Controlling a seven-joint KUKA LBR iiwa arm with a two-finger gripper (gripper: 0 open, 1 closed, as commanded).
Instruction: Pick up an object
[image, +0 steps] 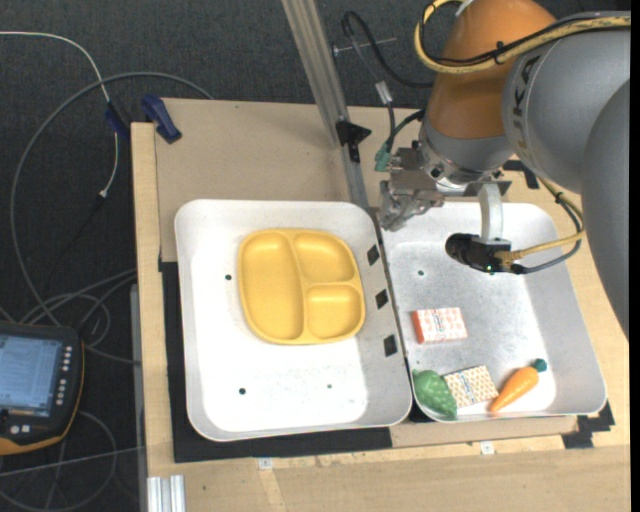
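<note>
My pincer (402, 212) hangs over the far left corner of the right bin (560, 300), close to the rim where the two bins meet; from this angle I cannot tell how it is set. The middle of this bin's floor lies bare beneath me, giving open room. The things crowd the near edge: a small orange-and-white box (440, 324) sits apart toward the centre, while a green vegetable (434, 392), perhaps a pepper, a second patterned box (470, 385) and a toy carrot (515, 387) line up against the near rim. In the left bin (200, 300) a yellow divided plate (300, 285) lies, with free floor nearer the front edge.
</note>
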